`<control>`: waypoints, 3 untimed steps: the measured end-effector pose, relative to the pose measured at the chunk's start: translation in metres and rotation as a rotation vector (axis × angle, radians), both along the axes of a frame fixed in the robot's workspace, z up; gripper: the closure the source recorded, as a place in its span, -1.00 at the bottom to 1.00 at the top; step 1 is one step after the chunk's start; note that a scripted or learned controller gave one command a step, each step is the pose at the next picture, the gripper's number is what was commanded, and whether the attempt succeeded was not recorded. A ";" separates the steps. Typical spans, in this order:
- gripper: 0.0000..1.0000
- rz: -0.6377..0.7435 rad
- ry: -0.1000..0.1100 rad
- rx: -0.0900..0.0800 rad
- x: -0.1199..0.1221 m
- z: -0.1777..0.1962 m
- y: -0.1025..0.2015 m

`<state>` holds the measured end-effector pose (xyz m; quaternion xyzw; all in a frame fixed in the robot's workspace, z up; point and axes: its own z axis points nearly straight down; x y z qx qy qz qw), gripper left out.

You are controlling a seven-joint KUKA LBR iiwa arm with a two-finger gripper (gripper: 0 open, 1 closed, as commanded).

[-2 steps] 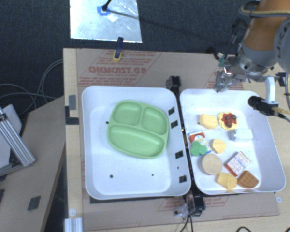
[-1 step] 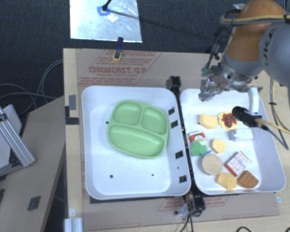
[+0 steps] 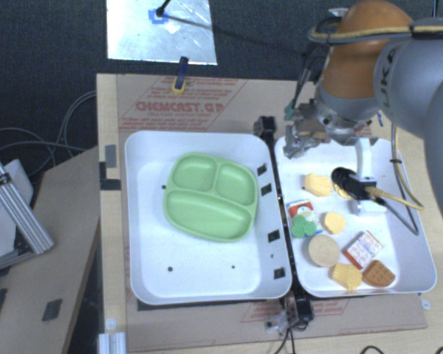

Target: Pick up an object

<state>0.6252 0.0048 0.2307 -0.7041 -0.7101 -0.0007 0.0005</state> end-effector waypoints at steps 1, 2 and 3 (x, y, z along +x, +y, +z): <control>1.00 0.000 0.001 0.000 -0.015 -0.007 0.048; 1.00 0.000 0.002 0.000 -0.037 -0.005 0.087; 1.00 -0.003 0.001 -0.001 -0.054 -0.016 0.105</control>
